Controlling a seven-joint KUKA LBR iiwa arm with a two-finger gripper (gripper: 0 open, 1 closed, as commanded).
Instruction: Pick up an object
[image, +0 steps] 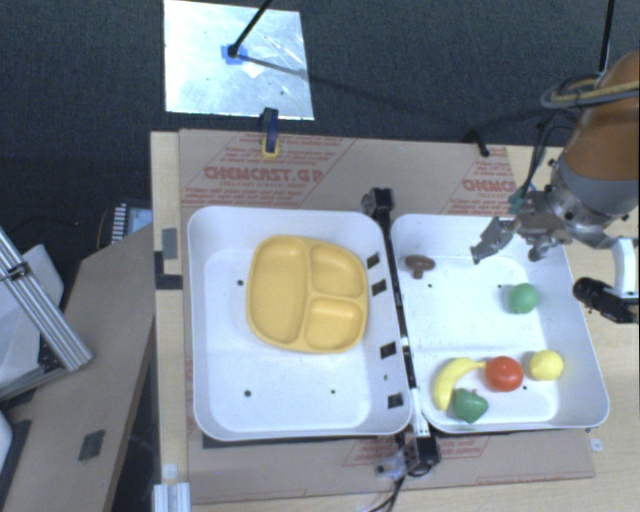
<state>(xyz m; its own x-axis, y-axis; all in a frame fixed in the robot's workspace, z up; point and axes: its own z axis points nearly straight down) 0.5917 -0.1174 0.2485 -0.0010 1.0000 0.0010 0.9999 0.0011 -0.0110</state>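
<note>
The right bin holds a green ball, a yellow lemon, a red tomato, a yellow banana, a green pepper and a small brown mushroom-shaped piece. My gripper hangs over the back edge of the right bin, above and a little left of the green ball. Its fingers are spread apart and nothing sits between them.
The left bin carries a yellow divided plate. A black divider with clips runs between the bins. A black part of the arm sticks out over the right bin's right rim. Cardboard lies under both bins.
</note>
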